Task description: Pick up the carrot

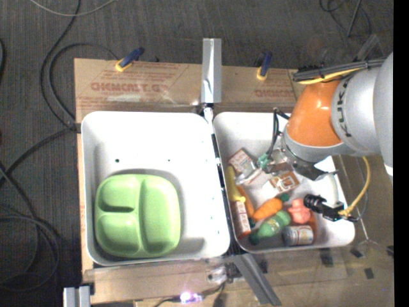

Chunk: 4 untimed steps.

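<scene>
Down in the right bin (pixel 250 124), the carrot (pixel 268 208) lies on its side in the clutter, orange body slanting, green tip at its upper right end. It's resting free among its neighbours!

Up and just right of the carrot hangs the gripper (pixel 271 164), tucked under the arm's orange band (pixel 313 117), which sits further up and right again. The gripper is above the carrot, not on it, with a brown packet (pixel 284 181) showing between the two. How wide the gripper stands, or whether it has anything at all, I cannot tell from this angle; the wrist covers too much.

Touching the carrot on its lower side is a green bottle-shaped item (pixel 273 226), lying at much the same slant. Right of the carrot, pressed close, is a pink toy (pixel 298 211), and below that a small tin can (pixel 298 236) on its side. Left of the carrot, a red-labelled bottle (pixel 241 219) lies along the bin wall, a yellow piece (pixel 232 189) just above it. Further up and left of the carrot sits another brown packet (pixel 241 162).

Well left of the carrot, across the divide, the left bin (pixel 147 117) holds a green divided tray (pixel 137 214).
</scene>
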### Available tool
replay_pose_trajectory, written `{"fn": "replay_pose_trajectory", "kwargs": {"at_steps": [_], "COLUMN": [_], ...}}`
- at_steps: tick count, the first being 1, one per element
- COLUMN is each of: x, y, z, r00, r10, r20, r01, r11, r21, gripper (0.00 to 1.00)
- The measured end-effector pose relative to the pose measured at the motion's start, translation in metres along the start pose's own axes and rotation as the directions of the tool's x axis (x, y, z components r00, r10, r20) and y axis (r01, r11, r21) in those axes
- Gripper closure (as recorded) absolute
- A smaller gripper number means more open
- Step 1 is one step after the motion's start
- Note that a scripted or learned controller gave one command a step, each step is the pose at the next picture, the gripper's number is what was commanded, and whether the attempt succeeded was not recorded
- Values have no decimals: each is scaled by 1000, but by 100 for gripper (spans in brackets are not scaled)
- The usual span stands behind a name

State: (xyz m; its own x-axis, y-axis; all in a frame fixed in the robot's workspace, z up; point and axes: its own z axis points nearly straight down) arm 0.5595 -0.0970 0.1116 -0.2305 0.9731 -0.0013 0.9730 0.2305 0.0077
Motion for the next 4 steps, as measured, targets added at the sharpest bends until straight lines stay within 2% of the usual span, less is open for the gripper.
{"fn": "replay_pose_trajectory", "kwargs": {"at_steps": [1, 2, 3, 4], "x": [4, 4, 77, 41], "y": [-53, -51, -31, -26], "z": [20, 10, -72, -153], "r00": [984, 984, 999, 976], "r10": [-179, -179, -42, 217], "r20": [12, 12, -2, 4], "r01": [179, 179, 42, -217], "r11": [984, 984, 999, 976], "r21": [-11, -13, 10, 10], "gripper": [0, 100, 100, 100]}}
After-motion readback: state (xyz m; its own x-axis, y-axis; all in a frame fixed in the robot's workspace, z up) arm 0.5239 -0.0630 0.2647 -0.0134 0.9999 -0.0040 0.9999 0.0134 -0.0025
